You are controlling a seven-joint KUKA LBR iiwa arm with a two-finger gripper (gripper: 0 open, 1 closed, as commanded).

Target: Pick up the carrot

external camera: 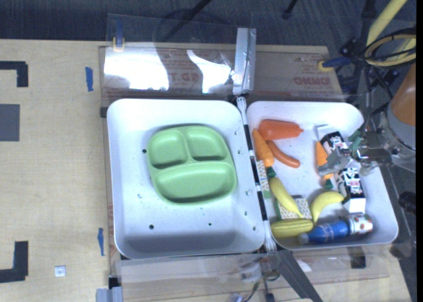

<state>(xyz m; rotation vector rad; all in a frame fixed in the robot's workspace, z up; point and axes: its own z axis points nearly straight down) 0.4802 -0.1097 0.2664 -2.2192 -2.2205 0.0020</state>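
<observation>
Over the right bin (pixel 380 225), my fingers (pixel 345 160) hover low by its right side.
Whether they are spread or pressed together, I cannot tell. One carrot (pixel 280 129) lies near the bin's far-left corner; the green plate (pixel 192 163) fills the left bin (pixel 125 182).

Gripper (pixel 345 159) low in right bin (pixel 310 110), beside carrot (pixel 280 129).
</observation>
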